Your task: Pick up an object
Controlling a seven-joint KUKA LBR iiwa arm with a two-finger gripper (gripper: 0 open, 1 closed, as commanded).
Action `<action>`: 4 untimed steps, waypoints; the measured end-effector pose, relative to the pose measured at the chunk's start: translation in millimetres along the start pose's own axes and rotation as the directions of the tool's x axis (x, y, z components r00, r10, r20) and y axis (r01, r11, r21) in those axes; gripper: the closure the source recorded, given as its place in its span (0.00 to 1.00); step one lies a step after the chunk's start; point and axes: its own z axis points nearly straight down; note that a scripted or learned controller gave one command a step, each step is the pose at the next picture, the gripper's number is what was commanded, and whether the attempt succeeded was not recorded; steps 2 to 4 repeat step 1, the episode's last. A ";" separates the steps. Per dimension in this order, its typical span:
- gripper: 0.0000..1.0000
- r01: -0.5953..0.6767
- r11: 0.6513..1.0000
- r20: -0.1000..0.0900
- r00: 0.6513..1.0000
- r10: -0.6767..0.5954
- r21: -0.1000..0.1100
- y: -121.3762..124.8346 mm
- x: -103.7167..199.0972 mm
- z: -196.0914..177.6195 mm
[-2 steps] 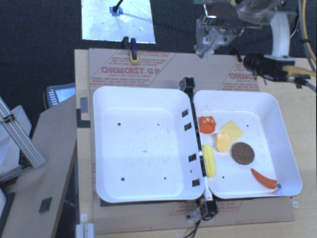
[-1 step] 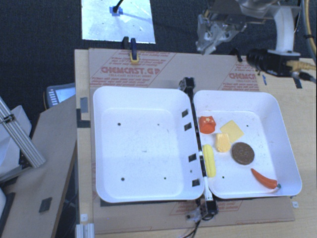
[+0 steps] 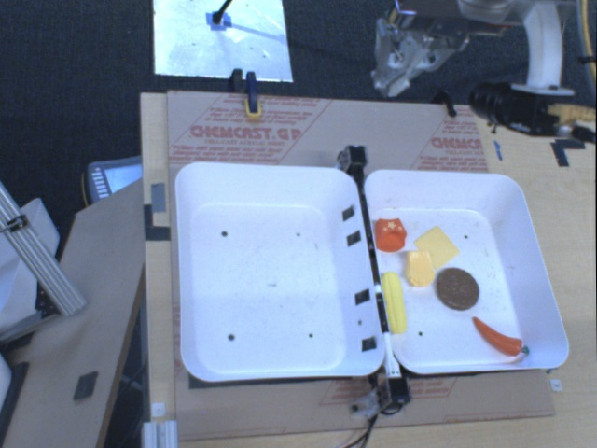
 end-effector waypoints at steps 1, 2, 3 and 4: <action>1.00 0.002 1.000 -0.001 1.000 -0.002 -0.002 0.3 0.2 -11.0; 1.00 0.002 1.000 -0.001 1.000 -0.002 -0.002 0.3 0.2 -11.0; 1.00 0.002 1.000 -0.001 1.000 -0.002 -0.002 0.3 0.2 -11.0; 1.00 0.002 1.000 -0.001 1.000 -0.002 -0.002 0.3 0.2 -11.0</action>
